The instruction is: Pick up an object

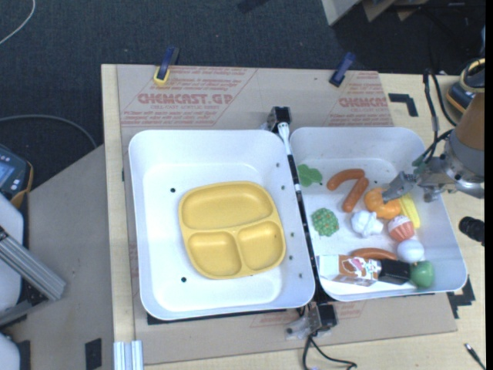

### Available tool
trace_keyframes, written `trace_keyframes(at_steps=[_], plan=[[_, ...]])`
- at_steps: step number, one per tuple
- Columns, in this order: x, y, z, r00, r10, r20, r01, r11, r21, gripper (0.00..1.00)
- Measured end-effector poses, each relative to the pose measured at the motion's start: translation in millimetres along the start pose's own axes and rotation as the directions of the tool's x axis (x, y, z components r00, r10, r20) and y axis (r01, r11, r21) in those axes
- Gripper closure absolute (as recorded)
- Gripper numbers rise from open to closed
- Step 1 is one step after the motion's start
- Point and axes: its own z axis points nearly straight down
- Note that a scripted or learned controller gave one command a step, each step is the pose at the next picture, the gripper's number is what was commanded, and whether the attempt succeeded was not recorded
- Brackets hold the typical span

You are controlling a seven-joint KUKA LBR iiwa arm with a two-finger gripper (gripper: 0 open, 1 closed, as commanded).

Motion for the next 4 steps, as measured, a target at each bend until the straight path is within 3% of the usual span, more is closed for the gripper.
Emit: trace_keyframes(at_steps=[1,2,4], plan=[[2.3,2.6,36.3,1.000,-0.004,0.000,0.004,1.000,-0.010,0.00],[0.8,2.1,27.5,1.000,-0.002,0.003,0.002,1.000,-0.010,1.00],[-3.1,-4.9,-84.6,1.000,-0.001,0.006,0.001,1.000,-0.013,1.00]])
